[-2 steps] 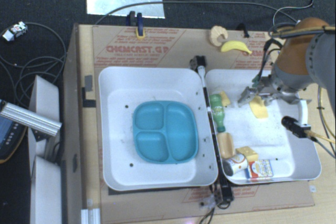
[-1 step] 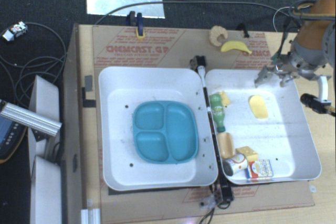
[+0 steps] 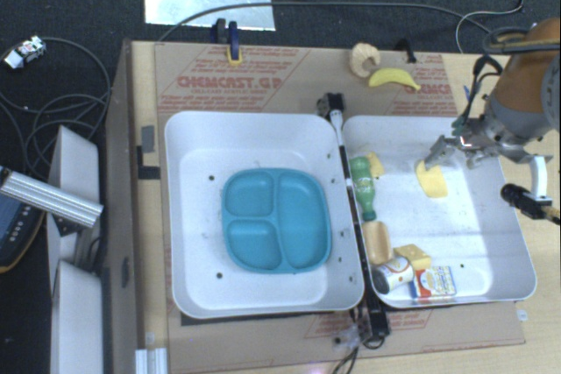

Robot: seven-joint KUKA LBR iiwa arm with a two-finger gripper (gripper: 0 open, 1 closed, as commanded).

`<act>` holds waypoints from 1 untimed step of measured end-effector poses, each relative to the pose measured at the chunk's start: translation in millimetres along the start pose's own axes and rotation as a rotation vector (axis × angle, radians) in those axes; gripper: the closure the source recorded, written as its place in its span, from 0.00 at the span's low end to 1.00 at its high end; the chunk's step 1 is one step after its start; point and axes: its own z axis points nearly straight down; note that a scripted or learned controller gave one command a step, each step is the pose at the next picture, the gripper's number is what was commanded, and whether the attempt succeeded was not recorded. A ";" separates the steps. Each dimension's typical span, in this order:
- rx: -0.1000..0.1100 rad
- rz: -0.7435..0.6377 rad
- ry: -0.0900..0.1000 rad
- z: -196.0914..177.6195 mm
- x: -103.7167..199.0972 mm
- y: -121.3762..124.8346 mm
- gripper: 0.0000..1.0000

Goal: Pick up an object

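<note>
Starting nearest the camera, the right bin (image 3: 513,271) holds a small carton (image 3: 436,283) and a can (image 3: 393,276) against its front rim, both likely light and rigid but crowded together. Behind them a tan block (image 3: 377,242) and a green bottle (image 3: 361,185) lie along the wall shared with the left bin; the bottle looks smooth and apt to roll. Farther back, alone on the bin's floor, lies a yellow wedge (image 3: 431,180), probably light and somewhat soft, best pinched across its narrow sides. The hand (image 3: 459,148) hovers just beyond it, fingers spread and holding nothing.
</note>
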 end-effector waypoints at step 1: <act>-0.001 -0.002 0.001 19.9 52.0 -4.9 0.00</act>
